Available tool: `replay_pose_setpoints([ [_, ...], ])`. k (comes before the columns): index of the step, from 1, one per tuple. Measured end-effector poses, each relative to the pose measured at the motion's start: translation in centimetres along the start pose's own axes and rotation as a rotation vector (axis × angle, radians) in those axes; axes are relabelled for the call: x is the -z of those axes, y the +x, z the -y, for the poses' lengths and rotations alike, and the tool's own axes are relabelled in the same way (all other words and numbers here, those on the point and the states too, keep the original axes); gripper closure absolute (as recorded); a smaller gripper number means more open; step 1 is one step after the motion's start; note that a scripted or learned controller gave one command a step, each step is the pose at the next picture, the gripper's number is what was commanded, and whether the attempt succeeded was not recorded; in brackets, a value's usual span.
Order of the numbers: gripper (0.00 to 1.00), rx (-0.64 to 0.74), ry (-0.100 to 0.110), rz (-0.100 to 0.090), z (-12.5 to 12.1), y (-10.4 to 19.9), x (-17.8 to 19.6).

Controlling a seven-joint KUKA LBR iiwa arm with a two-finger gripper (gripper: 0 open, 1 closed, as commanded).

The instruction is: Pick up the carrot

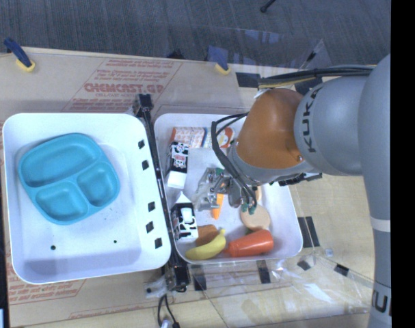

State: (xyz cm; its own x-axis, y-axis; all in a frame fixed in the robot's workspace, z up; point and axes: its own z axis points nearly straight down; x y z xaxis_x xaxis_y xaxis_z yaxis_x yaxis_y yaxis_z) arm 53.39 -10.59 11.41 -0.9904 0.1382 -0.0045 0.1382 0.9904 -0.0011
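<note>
Cardboard covers the bench under two white bins. Nearest, along the right bin's (289,214) front wall, lie a banana (206,247) and a red pepper (249,243). Just behind them the gripper (224,195) hangs low, a small orange carrot (217,205) apparently between its fingers, which stand only slightly apart. Further left, a blue divided plate (67,176) sits in the other bin.

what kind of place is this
Likely a robotics lab grasping bench: a KUKA arm reaches over two white bins, one holding toy food like a banana, on taped cardboard.
</note>
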Motion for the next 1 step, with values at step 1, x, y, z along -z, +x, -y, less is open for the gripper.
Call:
replay_pose_setpoints([
  [1, 1.0, -0.219, 0.0, 0.0, 0.1, -1.16, 5.09],
])
